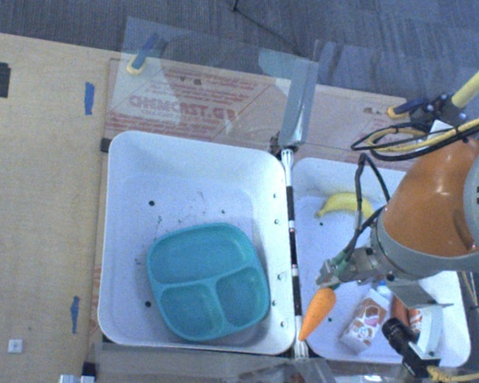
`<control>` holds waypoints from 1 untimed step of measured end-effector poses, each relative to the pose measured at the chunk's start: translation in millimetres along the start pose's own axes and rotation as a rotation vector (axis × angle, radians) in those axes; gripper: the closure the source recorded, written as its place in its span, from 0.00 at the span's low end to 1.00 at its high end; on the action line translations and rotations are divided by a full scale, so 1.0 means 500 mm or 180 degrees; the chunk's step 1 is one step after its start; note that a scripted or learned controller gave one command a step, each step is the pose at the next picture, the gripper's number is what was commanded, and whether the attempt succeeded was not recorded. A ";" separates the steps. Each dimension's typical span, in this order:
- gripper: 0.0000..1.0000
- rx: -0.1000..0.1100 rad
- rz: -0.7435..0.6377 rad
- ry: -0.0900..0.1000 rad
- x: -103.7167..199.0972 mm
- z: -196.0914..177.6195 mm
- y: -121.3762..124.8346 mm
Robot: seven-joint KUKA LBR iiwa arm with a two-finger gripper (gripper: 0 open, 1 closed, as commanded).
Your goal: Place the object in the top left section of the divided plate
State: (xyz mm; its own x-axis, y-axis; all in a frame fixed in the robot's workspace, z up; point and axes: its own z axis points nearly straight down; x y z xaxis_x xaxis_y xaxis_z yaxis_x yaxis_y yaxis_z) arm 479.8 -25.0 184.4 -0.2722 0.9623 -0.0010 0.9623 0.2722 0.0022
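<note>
While the end effector (335, 276) hangs low in the right bin (457, 345), just above the thick end of the carrot (317, 314), its state cannot be told — the wrist and cabling hide it. The carrot lies near the bin's left wall, tip pointing toward the near edge; it is taken here to be the object meant, though a banana (344, 204) at the far side and a small carton (364, 325) beside the carrot are also present. No grasp can be confirmed from this view.

The teal divided plate (207, 281) sits in the left bin (136, 172), turned at a slant, so its sections should be judged by the plate's own ridges — not by the bin's edges. A grasp is best taken across the carrot's thicker half, kept clear of the wall and the carton. Enough height should be gained before the divider between the bins is crossed, and the release made low over the chosen section so that rolling is limited.
</note>
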 end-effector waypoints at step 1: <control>1.00 0.0004 0.0121 0.0001 0.146 -0.030 0.067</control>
State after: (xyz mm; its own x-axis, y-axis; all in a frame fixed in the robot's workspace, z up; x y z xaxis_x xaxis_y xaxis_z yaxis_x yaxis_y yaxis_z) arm 492.4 54.4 199.4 -0.2354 0.9719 -0.0006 0.9719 0.2354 0.0011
